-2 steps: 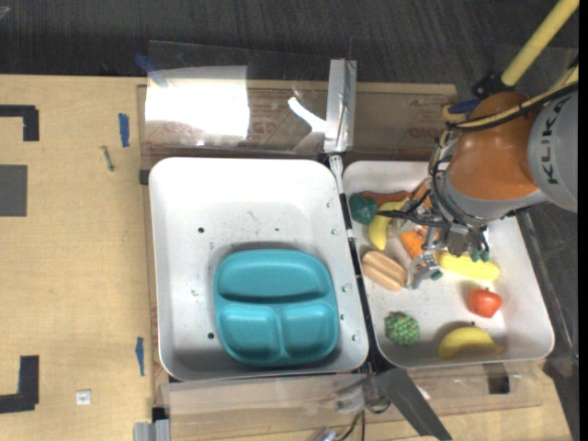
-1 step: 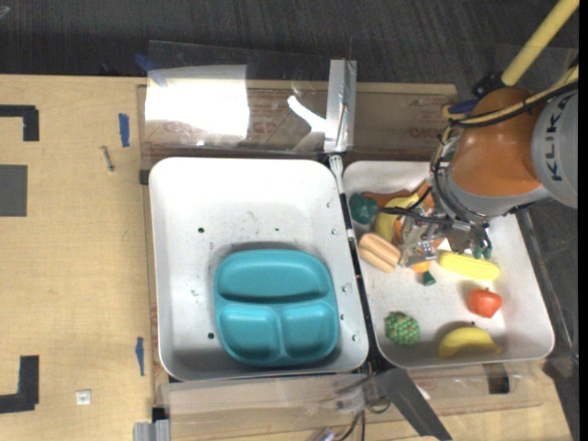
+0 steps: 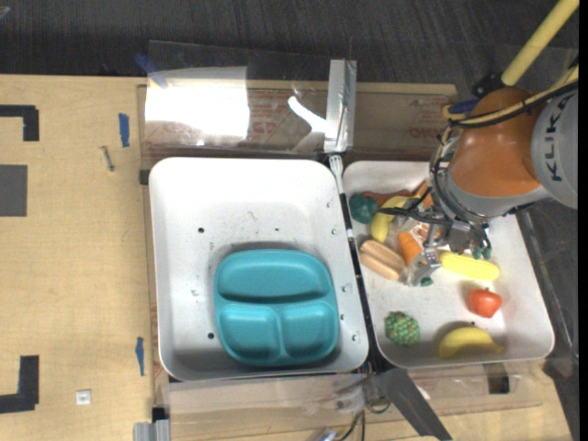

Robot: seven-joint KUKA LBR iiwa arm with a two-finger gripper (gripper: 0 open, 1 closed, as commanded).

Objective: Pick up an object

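The right bin (image 3: 537, 324) holds several toy foods: a hot dog (image 3: 381, 258), an orange carrot (image 3: 409, 244), a dark green piece (image 3: 361, 208), a small yellow piece (image 3: 380, 227), a yellow corn cob (image 3: 469, 266), a red tomato (image 3: 484, 301), a green broccoli (image 3: 401, 327) and a yellow banana (image 3: 467, 340). My gripper (image 3: 428, 266) is low in the middle of this bin, between the hot dog and the corn cob, next to the carrot. The wrist with its orange band (image 3: 491, 159) hangs over the bin's back part and hides what lies under it.
The left bin (image 3: 184, 200) carries a teal divided tray (image 3: 274, 303) in its front half. A clear plastic sheet (image 3: 239, 108) and a metal divider (image 3: 340, 104) stand behind the bins. A yellow rod (image 3: 542, 30) slants at the top right.
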